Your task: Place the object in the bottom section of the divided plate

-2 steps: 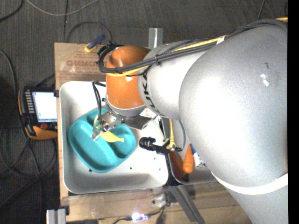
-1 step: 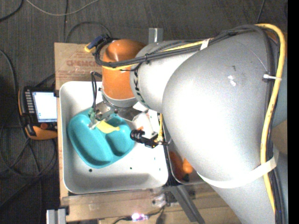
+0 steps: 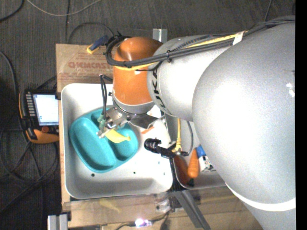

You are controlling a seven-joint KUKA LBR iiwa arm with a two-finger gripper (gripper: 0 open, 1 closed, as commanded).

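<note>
You've got one gripper [image 3: 106,124] over the single teal divided plate [image 3: 91,145] — can't tell its grip from here. One yellow banana [image 3: 117,137] lies just below-right of it, on the plate. One carrot [image 3: 193,163] sits well right.

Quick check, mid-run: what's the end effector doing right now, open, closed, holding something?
End effector: over the teal divided plate, right at a yellow object; open, closed or gripping cannot be told.

Grey arm [image 3: 230,109] reaching from right, orange-banded wrist [image 3: 134,75], tool [image 3: 108,126] lowered
</note>
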